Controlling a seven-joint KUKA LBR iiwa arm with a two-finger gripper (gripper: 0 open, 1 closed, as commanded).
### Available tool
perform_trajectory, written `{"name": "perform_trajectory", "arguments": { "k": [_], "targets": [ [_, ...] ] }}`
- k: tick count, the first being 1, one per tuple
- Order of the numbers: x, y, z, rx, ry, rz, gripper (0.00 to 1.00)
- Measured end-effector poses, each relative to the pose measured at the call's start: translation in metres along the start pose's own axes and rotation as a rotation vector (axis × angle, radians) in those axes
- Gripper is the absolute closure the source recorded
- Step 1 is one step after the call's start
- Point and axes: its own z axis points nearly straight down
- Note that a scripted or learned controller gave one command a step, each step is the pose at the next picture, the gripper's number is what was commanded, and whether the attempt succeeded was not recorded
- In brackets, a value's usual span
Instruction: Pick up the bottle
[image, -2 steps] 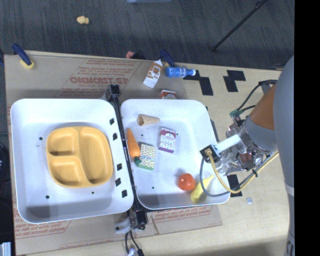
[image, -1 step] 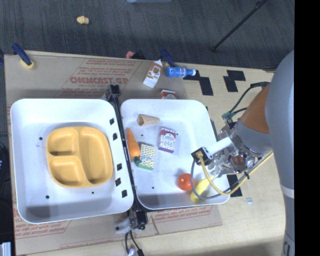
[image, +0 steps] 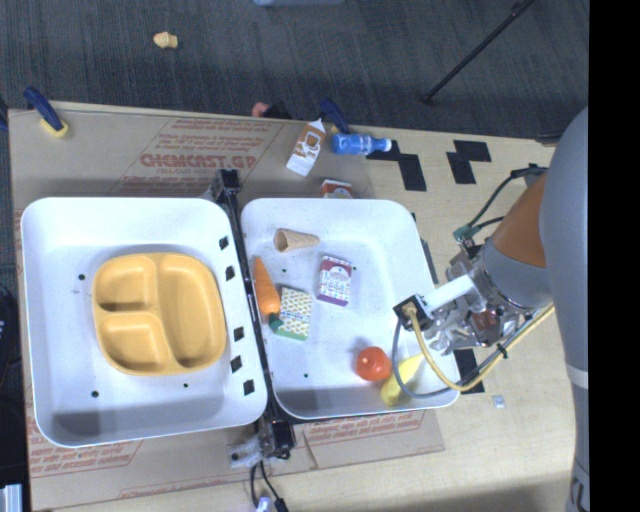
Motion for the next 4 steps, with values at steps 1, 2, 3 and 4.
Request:
{"name": "perform_trajectory", "arguments": {
  "k": [1,2,3,4],
  "targets": [
    [0.004,-0.019,0.01,0.002,-0.002,-0.003,1.0],
    [0.0,0.0,-0.009,0.001,0.0,0.0,1.0],
    [0.004,-0.018,-0.001,0.002,-0.002,-0.003,1.0],
    [0.0,0.0,0.001,0.0,0.0,-0.024,1.0]
  ]
}}
